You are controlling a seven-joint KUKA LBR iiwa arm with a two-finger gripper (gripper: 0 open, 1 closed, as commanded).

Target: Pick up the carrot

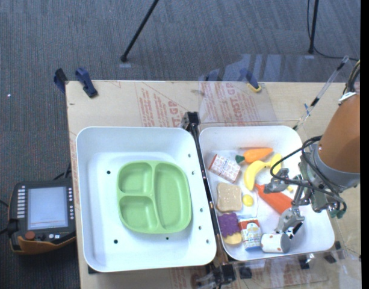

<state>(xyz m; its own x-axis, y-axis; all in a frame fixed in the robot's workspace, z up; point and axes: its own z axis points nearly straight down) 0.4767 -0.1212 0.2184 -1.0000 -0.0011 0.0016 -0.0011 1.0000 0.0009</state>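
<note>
The gripper [285, 205] hangs low over the right side of the right bin [232, 132], its dark fingers spread apart with nothing between them; one finger sits near the top of an orange wedge [277, 198] and the other points down toward a small white cup [273, 242] lying on its side near the bin's front edge. The grey arm with its orange band [348, 136] comes in from the right. The carrot [255, 155], orange with a green tip, lies in the upper middle of the same bin, well apart from the gripper, just above a banana [256, 172]. To its left is a small red-and-white box [225, 167]; below that lie a slice of bread [229, 197], a purple piece [227, 223] and a little carton [250, 232]. The left bin [100, 143] holds a green divided plate [155, 197]. A handheld control screen [44, 212] sits on the floor at far left.
</note>
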